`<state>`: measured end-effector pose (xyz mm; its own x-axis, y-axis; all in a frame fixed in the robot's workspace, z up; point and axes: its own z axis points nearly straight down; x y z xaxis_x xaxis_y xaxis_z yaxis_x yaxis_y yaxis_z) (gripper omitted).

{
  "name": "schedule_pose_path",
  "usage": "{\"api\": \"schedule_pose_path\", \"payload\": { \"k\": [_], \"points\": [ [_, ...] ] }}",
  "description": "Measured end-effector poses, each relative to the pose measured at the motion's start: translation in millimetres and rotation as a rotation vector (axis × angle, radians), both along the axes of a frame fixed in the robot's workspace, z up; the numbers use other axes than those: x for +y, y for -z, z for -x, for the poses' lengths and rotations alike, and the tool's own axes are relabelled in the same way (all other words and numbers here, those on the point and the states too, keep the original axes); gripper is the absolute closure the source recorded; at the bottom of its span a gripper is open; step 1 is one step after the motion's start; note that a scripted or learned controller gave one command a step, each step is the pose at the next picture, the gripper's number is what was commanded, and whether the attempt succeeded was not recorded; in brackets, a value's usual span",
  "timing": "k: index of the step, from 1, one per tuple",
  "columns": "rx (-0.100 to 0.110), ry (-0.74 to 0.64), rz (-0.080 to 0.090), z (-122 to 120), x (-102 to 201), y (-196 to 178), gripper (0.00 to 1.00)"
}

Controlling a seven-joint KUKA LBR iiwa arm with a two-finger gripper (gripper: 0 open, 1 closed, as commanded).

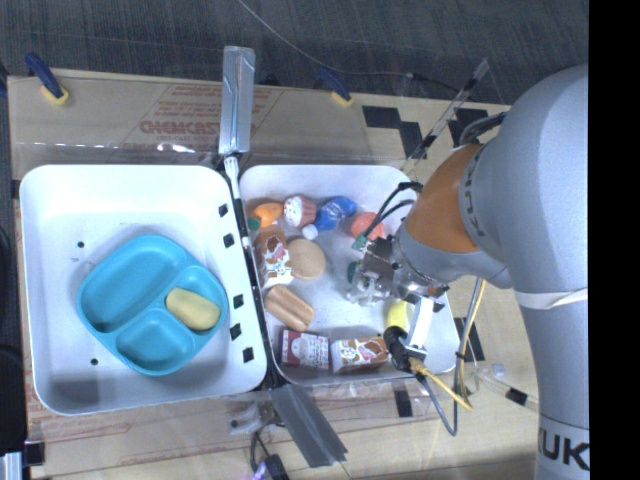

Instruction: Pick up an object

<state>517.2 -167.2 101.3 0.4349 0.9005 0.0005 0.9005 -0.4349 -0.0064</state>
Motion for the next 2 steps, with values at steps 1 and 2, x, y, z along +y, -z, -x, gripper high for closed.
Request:
{"api": "schedule_pose_path", "payload": {
  "k": [1, 2],
  "points": [
    [-0.010, 0.118, 0.004, -37.9, -24.9, -161.7, 1.00],
    [0.007, -0.056, -0.002, -86.9, -1.4, -33.4, 1.00]
  ]
}}
